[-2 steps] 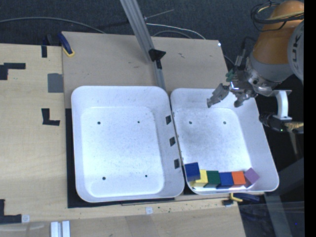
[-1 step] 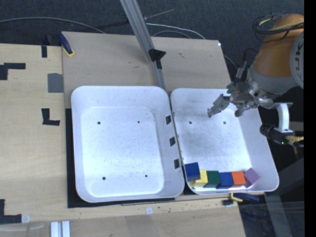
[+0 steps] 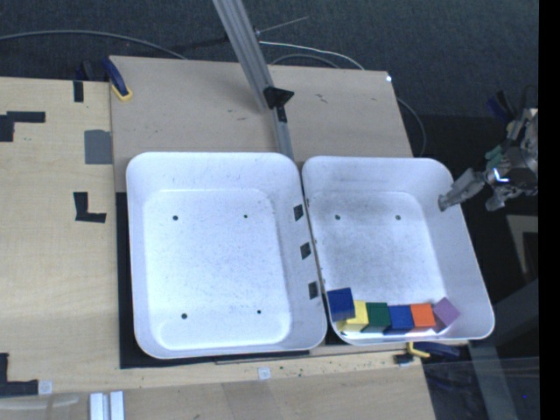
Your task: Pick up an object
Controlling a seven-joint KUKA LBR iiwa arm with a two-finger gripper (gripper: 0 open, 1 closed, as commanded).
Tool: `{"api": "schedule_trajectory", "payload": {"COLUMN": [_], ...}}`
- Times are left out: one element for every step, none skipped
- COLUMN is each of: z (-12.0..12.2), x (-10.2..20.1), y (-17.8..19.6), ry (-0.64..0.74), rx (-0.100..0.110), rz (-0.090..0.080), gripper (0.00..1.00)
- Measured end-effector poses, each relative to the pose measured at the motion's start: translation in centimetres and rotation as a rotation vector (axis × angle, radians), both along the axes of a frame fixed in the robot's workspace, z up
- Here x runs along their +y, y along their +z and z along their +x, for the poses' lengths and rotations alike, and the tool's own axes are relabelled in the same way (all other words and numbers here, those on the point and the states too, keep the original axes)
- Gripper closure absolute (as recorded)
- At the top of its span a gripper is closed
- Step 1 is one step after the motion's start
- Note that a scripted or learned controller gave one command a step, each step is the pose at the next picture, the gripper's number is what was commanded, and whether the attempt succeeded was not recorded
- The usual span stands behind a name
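Observation:
A row of small blocks lies along the near wall of the right bin: a blue block on the left, then a yellow block, a green block, a second blue block, an orange block and a purple block. My gripper hangs over the right bin's far right rim, well away from the blocks. It is open, its two grey fingers spread with nothing between them.
The left bin sits beside the right one, with black clips on the shared wall. A slanted metal pole rises behind the bins. A yellow-and-blue clamp sits at the bench's front edge.

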State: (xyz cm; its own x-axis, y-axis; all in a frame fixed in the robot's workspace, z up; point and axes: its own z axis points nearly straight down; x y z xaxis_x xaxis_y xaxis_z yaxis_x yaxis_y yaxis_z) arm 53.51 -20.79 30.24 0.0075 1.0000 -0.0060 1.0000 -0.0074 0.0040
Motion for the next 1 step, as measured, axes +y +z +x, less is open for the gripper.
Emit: {"api": "schedule_trajectory", "payload": {"z": [0.97], "x": [3.81], "y": [5.24], "ry": [0.013], "rx": [-0.002], "rz": [0.005], "gripper": [0.0]}}
